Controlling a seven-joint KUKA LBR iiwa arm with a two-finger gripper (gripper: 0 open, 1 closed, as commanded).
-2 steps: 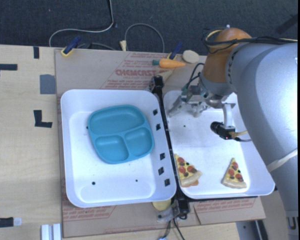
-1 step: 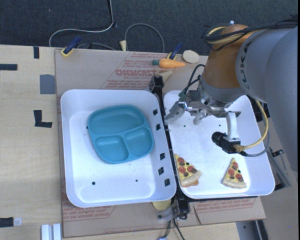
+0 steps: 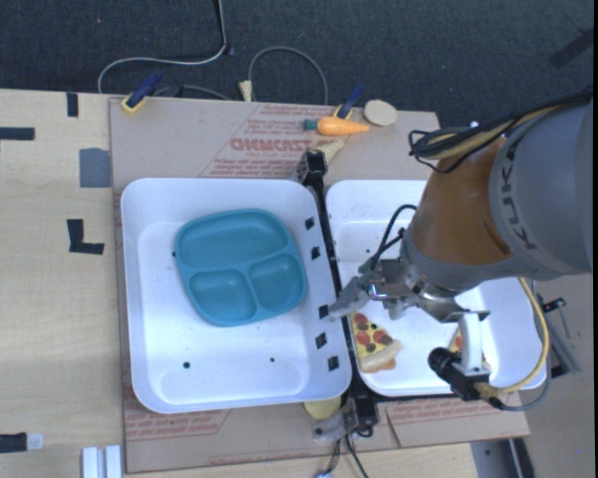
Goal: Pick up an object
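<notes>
Camera view from above the bench: two shallow white bins sit side by side on a cardboard sheet printed with red lettering. The left bin contains a teal divided plate with three compartments, lying flat near the bin's centre and upper area.

The right bin contains a toy pizza slice, positioned at the lower-left part of the bin, close to the divider between the two bins. The slice shows red topping spots and a pale crust edge toward its lower end.

The arm enters from the right and covers much of the right bin. The orange band sits above the wrist. The gripper hangs just above and beside the upper end of the pizza slice, near the divider. Whether its fingers are spread or closed cannot be determined from this angle; nothing is visibly held between them.

Outside the bins, on the cardboard's upper edge, a toy carrot lies beside a round beige object. A yellow clamp and a blue clamp grip the cardboard's upper edge. A white cable runs across the dark carpet above the bench.
</notes>
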